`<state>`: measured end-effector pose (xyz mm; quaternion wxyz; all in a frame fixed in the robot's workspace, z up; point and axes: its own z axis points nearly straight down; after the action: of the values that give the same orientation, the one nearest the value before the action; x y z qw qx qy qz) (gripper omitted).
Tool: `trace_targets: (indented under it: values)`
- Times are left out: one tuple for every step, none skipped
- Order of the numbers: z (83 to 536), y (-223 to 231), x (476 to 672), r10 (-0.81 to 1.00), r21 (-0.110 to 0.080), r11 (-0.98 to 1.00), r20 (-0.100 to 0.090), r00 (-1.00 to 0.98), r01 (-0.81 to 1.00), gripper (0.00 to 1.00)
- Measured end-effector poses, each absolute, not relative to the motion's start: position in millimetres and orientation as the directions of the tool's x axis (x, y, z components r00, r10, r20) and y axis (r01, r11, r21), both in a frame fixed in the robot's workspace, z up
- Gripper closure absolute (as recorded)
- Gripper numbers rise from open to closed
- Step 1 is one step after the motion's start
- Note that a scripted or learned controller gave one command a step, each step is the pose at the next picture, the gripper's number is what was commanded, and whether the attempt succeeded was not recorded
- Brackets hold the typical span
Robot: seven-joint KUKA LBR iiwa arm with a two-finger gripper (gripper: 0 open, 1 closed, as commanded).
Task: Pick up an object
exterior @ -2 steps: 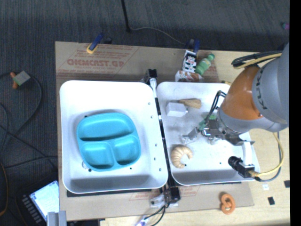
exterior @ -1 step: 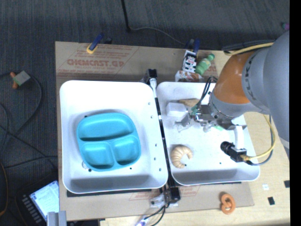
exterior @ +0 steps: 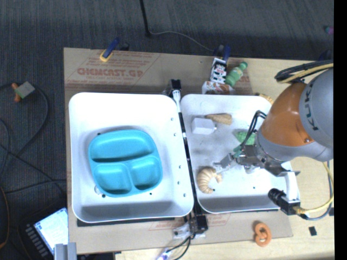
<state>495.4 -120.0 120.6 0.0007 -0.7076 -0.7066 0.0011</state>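
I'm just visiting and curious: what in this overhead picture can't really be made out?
- Gripper: the arm's wrist covers most of it, so open or shut is unclear.
- Green object in the right bin: partly behind the arm, too little showing to name.
- Small items behind the bins: too small to identify.
- Arm: cut off by the picture's right side.

Robotics lab: bench point(exterior: 108, 72) with white bins point(exterior: 78, 145), cables, carpet floor.

Dark grey carpet point(exterior: 81, 15) is spreading out around the bench, with a black cable point(exterior: 145, 15) trailing across it at the top. A brown cardboard sheet point(exterior: 116, 72) is covering the bench top point(exterior: 271, 69), its pale wood showing at right under even light.
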Motion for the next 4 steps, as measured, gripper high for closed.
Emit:
trace_targets:
  values:
    - [88, -104, 580.1, 1.0, 0.007, 0.002, -0.002, -0.002, 1.0, 0.0]
    - [98, -105, 580.3, 1.0, 0.009, 0.002, -0.005, -0.002, 1.0, 1.0]
    - [149, -216, 540.3, 1.0, 0.0, -0.001, -0.003, 0.001, 1.0, 1.0]
    - [149, -215, 540.4, 1.0, 0.0, -0.001, -0.002, 0.001, 1.0, 0.0]
